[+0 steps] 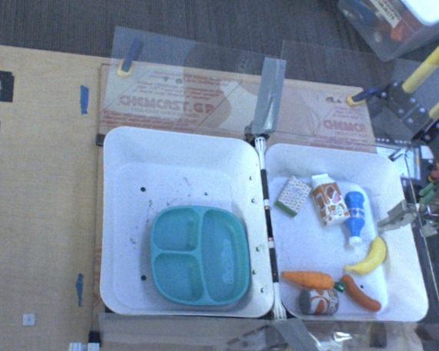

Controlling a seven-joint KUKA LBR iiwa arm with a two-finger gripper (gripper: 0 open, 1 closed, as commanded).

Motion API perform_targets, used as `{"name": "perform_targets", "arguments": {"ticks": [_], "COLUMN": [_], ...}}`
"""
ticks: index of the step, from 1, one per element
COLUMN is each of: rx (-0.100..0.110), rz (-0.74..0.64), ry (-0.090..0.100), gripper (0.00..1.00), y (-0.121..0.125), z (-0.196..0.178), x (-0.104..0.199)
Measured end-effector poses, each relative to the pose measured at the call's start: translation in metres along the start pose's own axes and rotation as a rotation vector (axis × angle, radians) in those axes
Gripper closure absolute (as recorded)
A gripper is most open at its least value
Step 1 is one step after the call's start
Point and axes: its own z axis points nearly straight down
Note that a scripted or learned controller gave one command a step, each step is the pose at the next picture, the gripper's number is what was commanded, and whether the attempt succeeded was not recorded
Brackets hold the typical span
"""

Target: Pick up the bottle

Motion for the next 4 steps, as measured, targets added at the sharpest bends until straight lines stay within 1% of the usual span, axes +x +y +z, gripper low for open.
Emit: {"name": "perform_targets", "arguments": {"ticks": [1,2,3,4], "rx": [-0.005,-0.035,-0.039,-0.032], "rz": [-0.192,0.08,0.095,-0.028], "ry": [-0.003,-0.007,-0.017,-0.007], "gripper": [0.0,0.0,0.0,0.0], "y": [0.092,0.121,0.126,0.146], "z": [0.104,0.137,0.144,0.156], "x": [0.026,0.001,0.025,0.076]}}
